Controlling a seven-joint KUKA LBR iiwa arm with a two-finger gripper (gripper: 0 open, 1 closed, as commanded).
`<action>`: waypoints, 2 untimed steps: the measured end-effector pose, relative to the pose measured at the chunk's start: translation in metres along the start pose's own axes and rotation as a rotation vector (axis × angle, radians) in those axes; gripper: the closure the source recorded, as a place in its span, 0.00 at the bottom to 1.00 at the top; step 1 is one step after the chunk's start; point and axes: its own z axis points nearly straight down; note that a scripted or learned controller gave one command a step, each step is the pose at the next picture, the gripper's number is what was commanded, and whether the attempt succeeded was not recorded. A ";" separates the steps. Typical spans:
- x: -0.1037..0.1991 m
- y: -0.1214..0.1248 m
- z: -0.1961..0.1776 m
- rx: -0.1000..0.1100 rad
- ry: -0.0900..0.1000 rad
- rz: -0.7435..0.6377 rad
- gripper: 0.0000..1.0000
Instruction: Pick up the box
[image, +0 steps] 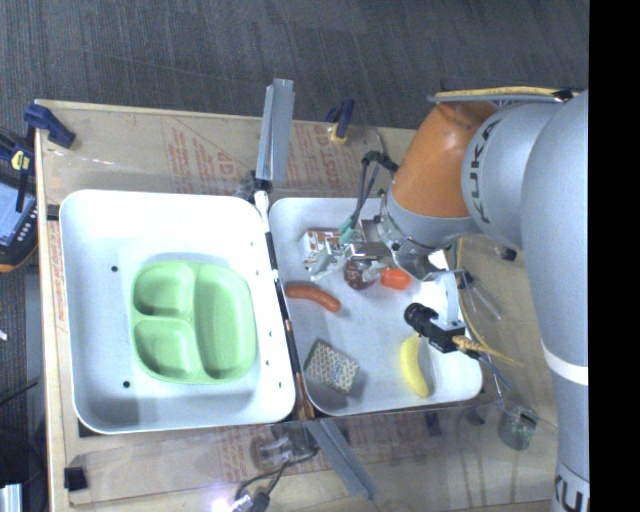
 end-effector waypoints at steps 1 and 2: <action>-0.047 0.019 -0.004 -0.004 -0.001 -0.035 0.00; -0.088 0.027 0.104 -0.002 -0.001 -0.127 0.00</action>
